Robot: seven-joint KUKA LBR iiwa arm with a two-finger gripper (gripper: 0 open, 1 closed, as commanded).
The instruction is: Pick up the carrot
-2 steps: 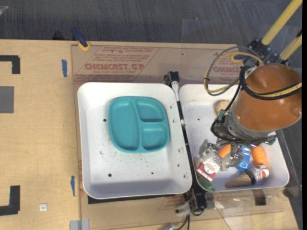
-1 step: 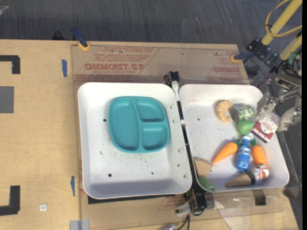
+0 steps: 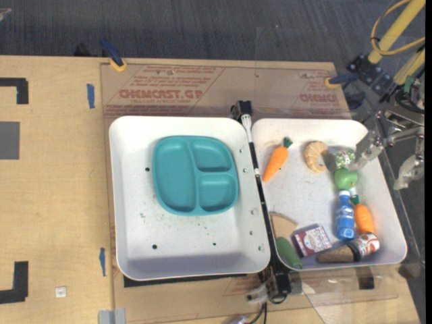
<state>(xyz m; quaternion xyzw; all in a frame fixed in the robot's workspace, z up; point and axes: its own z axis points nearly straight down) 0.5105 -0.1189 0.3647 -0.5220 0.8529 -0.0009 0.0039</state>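
The carrot [image 3: 275, 161], orange with a small green top, lies tilted near the left wall of the right bin [image 3: 398, 245], in its upper part. It rests free on the bin floor with nothing touching it. My gripper [image 3: 370, 147] hangs over the upper right corner of that bin, well to the right of the carrot, beyond a croissant [image 3: 314, 155]. Nothing shows held in it.
The left bin [image 3: 128, 248] holds a teal divided plate [image 3: 196, 175]. In the right bin lie a green apple [image 3: 346, 178], a blue bottle [image 3: 344, 216], a small orange piece [image 3: 365, 218], a carton [image 3: 312, 239], a green item [image 3: 287, 252] and a dark bottle [image 3: 351, 251].
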